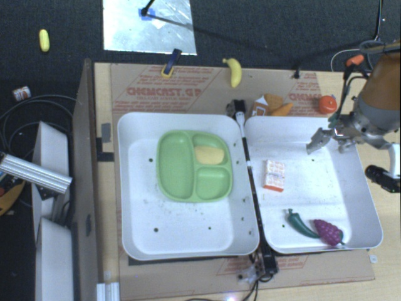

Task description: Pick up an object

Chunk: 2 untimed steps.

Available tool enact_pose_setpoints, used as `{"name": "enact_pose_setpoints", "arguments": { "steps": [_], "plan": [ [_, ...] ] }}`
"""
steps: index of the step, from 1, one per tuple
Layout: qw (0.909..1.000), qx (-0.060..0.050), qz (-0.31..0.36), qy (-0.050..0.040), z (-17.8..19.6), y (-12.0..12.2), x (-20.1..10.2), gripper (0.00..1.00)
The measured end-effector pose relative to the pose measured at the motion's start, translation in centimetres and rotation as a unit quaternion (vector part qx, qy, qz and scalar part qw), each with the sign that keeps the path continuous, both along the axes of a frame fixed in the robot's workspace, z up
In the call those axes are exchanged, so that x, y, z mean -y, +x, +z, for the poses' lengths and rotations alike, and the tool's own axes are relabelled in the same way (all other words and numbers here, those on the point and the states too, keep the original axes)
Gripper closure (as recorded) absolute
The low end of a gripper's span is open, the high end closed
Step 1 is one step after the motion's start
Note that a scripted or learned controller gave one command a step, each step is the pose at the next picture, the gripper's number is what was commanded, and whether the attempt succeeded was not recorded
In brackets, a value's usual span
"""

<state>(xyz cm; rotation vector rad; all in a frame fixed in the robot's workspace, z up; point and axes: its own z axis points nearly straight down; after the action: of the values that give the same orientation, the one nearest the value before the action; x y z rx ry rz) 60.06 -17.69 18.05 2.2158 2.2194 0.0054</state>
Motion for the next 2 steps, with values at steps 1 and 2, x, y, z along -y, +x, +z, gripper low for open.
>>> {"name": "enact_pose_setpoints", "arguments": {
  "steps": [1, 2],
  "plan": [
    [1.0, -0.001, -0.001, 0.0, 3.4, -1.9, 0.6, 0.0],
    [1.0, -0.006, 0.0, 0.0021, -4.0, -3.8, -1.9, 0.0]
  ]
}}
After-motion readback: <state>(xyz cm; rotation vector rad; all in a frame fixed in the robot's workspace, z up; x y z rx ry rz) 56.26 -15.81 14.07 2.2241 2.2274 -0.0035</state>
